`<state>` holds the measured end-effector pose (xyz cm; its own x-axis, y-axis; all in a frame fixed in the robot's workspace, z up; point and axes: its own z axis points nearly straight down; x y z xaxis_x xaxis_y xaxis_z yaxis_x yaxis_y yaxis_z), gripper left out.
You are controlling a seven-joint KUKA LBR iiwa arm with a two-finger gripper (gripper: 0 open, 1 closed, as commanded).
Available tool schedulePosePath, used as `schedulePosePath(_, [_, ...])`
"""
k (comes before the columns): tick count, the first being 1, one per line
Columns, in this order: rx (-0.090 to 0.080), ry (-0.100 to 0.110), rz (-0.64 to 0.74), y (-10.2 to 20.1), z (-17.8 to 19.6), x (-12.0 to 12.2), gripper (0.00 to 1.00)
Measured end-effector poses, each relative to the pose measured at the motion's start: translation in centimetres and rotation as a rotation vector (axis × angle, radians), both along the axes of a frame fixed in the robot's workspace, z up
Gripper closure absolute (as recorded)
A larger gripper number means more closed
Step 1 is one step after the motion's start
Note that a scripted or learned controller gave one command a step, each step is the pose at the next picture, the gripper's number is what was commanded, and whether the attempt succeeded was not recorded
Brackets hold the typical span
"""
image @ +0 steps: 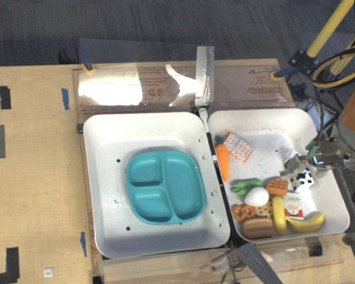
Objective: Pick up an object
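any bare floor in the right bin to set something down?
Yes: the right bin is bare along its far wall, above the patterned packet and left of the claw. Crowded near the front: egg, banana, hot dog.

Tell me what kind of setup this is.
Likely a robot bin-picking test bench: two white bins side by side, toy food such as a banana, and the arm's tool over the right bin.

At the right edge the arm's (353,112) orange band shows as a rounded, blurred patch. Below it the wrist is grey metal, ending in a silvery gripper (298,163) of angular plates, with thin dark cables looping nearby.
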<state>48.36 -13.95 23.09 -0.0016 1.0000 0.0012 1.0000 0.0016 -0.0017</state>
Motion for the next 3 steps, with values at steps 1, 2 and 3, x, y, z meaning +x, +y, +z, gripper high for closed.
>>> schedulePosePath(1, [-0.001, 0.003, 0.09, -5.9, -6.7, 6.1, 0.0])
schedulePosePath(2, [0.001, -0.001, 0.017, -1.4, -6.5, 6.4, 0.0])
schedulePosePath(3, [-0.012, -0.036, 0.044, -5.5, -11.8, 8.9, 0.0])
